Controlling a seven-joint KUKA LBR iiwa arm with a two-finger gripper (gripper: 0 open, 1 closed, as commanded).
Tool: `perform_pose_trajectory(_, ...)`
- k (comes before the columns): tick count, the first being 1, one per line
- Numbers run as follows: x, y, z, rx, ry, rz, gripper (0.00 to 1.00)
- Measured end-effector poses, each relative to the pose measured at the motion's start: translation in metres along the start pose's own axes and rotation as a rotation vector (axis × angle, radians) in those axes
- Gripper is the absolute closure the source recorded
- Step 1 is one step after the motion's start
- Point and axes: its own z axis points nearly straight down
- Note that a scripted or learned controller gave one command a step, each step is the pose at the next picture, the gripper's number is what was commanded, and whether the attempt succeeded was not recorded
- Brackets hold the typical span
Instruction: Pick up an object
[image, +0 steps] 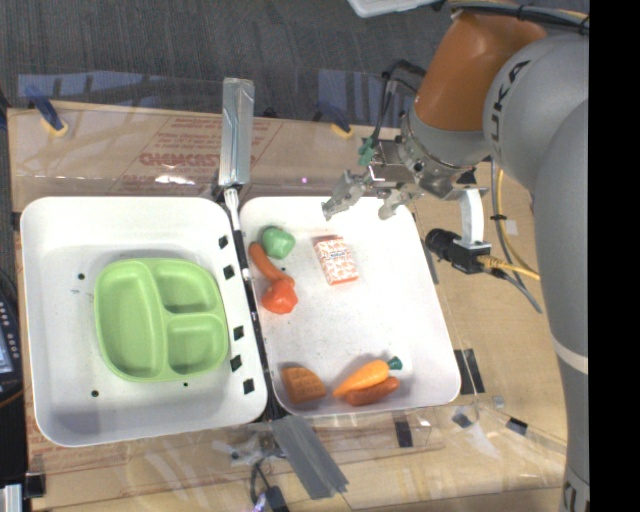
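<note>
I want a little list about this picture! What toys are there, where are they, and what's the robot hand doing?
left bin: holds a green divided plate
right bin: holds the toy food
far side: green round piece, orange-red piece, small patterned box
near edge: brown piece, carrot
gripper: above the right bin's far edge, fingers spread, nothing between them

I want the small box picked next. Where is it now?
The small box lies in the right bin, upper middle, just right of the green toy vegetable, below the pincer.
</note>
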Motion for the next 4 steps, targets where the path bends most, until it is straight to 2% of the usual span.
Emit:
perform_pose_trajectory(1, -0.037, 0.008, 0.102, 0.003, 0.0, -0.001, 0.0)
perform_pose_trajectory(2, -0.07, 0.017, 0.184, -0.003, 0.0, -0.09, 0.0)
perform_pose_trajectory(3, -0.07, 0.017, 0.174, -0.002, 0.0, -0.095, 1.0)
perform_pose_trajectory(4, -0.01, -0.018, 0.08, -0.005, 0.0, -0.021, 1.0)
